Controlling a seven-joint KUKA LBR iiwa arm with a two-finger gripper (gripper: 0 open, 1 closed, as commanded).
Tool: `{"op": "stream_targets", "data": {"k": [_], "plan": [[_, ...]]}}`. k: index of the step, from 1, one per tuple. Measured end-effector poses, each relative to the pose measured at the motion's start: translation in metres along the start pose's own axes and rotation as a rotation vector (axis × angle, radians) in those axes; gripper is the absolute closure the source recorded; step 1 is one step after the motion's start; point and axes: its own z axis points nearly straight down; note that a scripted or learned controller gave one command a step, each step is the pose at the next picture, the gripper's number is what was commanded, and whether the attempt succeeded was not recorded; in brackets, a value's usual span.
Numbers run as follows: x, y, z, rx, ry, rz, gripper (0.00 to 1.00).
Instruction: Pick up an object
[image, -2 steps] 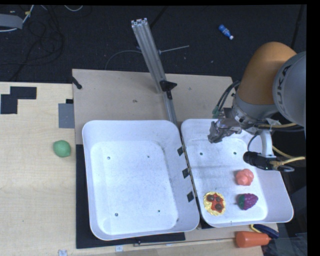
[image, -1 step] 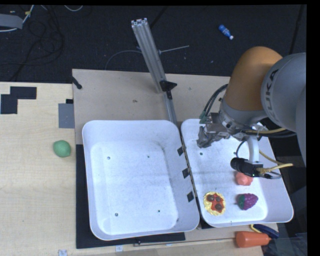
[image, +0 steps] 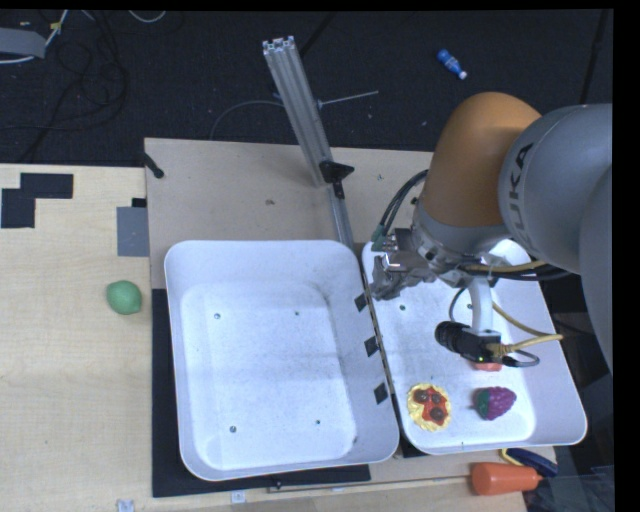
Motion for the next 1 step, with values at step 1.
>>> {"op": "stream_targets", "data": {"k": [1], "plan": [[0.0532, -0.0070, 0.0032, 0.001, 0.001, -0.001, 1.00]]}}
